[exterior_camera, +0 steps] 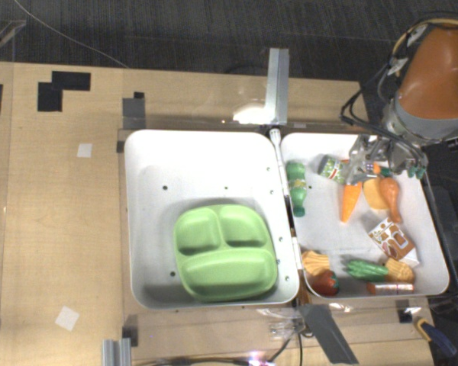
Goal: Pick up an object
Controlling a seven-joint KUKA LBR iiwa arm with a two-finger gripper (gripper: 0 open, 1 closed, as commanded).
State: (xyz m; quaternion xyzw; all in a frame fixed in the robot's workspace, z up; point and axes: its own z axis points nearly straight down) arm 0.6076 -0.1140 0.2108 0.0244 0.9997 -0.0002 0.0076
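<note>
Hovering low over the right bin [435, 235], the gripper [378, 161] sits among toy food near the far wall, just above an orange carrot [350, 199]. Whether it has hold of anything cannot be told. No object looks lifted yet; a green tray [225, 250] fills the left bin [149, 204].

Robotics lab, wooden bench [53, 227], two white bins [149, 158], robot arm [435, 75], toy food
</note>
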